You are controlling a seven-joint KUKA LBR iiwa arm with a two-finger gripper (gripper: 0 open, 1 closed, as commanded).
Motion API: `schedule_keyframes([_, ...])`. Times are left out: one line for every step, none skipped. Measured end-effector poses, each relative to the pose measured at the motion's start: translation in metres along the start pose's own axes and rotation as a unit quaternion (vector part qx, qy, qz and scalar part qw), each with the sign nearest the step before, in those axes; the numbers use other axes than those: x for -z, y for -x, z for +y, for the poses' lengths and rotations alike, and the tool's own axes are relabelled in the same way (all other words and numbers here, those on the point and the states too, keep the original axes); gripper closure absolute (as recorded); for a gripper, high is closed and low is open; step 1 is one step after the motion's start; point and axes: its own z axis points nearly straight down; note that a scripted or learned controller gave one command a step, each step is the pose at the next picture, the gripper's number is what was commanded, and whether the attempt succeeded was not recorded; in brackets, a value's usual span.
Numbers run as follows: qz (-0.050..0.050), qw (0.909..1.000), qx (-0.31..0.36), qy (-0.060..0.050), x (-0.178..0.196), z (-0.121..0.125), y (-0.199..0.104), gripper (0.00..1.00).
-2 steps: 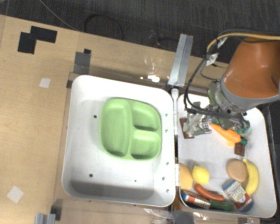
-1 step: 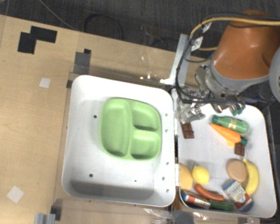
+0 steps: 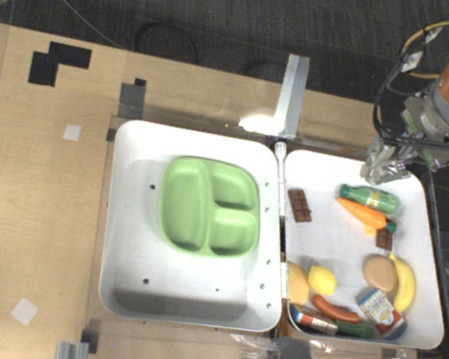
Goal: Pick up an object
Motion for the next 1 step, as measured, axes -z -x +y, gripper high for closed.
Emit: schedule_keyframes([0.002, 0.9942, 0.108, 0.003, -0.0791, -0.0327, -0.0538, 1.0])
